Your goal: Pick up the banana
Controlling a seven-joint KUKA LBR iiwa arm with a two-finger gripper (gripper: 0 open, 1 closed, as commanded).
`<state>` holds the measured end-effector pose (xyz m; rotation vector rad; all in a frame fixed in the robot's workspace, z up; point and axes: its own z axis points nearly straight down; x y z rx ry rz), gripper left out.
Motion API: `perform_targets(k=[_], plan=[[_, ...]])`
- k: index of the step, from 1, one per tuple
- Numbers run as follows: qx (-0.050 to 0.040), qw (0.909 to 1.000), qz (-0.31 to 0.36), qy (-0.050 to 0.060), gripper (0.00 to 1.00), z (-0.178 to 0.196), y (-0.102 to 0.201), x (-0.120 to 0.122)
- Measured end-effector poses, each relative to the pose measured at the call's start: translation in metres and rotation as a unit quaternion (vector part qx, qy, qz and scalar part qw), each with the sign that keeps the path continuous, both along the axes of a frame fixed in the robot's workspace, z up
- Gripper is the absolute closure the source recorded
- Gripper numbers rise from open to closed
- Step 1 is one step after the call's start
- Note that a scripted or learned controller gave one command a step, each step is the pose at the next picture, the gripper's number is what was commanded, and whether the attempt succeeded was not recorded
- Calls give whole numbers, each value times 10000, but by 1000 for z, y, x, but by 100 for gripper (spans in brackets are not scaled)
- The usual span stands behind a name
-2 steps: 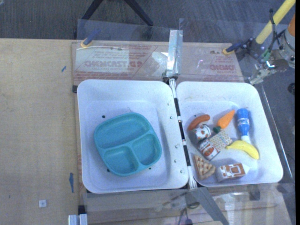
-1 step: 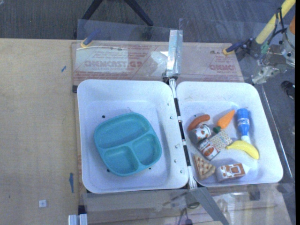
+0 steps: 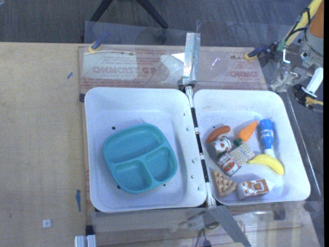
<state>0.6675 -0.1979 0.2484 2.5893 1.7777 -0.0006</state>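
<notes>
Pale wooden worktop carries two white bins; the right bin holds the banana among toy foods. At the upper right edge the end effector sits outside that bin, and whether it is spread or closed I cannot tell. The banana lies below it and slightly left, well apart, just under a blue bottle and beside a small carton.

Its long axis runs roughly left to right, tilting down toward the right, curve arching upward. A good pick probably means descending over the banana's middle, closing across the short width, clear of bottle and carton.
</notes>
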Motion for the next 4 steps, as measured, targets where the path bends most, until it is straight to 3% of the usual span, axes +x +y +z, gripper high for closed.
perform_targets(k=[1,2,3,4], plan=[[4,9967,-817,8,100,-8,-1,-1],[0,9860,-1666,-2,100,-1,7,-1],[4,9568,-2908,20,100,-4,9,-16],[1,9291,-3698,0,100,-2,-13,-10]])
